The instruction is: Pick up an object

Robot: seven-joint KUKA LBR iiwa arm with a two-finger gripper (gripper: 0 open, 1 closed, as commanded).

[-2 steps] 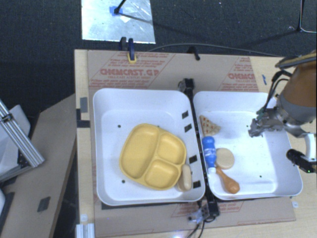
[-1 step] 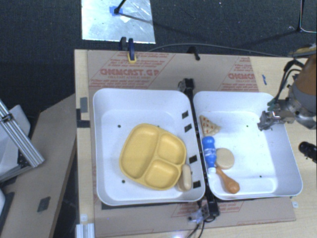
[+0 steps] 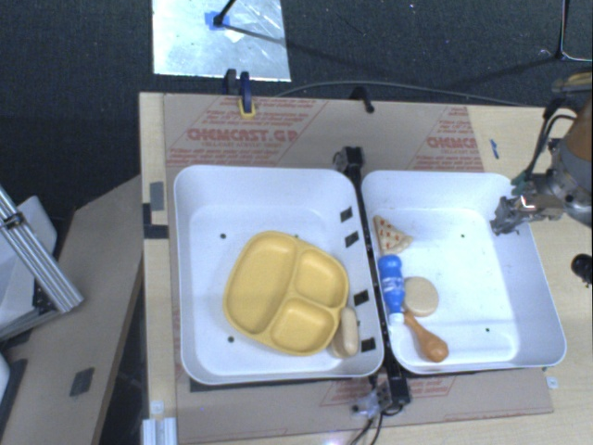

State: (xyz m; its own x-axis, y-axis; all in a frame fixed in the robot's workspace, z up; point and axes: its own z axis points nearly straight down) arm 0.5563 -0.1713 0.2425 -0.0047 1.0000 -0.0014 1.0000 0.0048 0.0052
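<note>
The right bin [image 3: 500, 276] holds a waffle-patterned wedge [image 3: 391, 235], a blue and white bottle [image 3: 391, 286], a round tan disc [image 3: 421, 296] and a brown drumstick-shaped piece [image 3: 426, 338], all along its left side. In the left bin [image 3: 213, 211] lies a yellow sectioned tray [image 3: 285, 291] with a beige bread-shaped piece [image 3: 346, 332] at its lower right corner. My gripper [image 3: 508, 215] hangs over the right bin's upper right rim, well away from every object. Nothing shows between its fingers.
A black divider clip strip [image 3: 363, 248] runs between the two bins. Cardboard [image 3: 306, 128] lies under the bins. A metal frame [image 3: 32, 258] stands at the far left. The right half of the right bin's floor is bare white.
</note>
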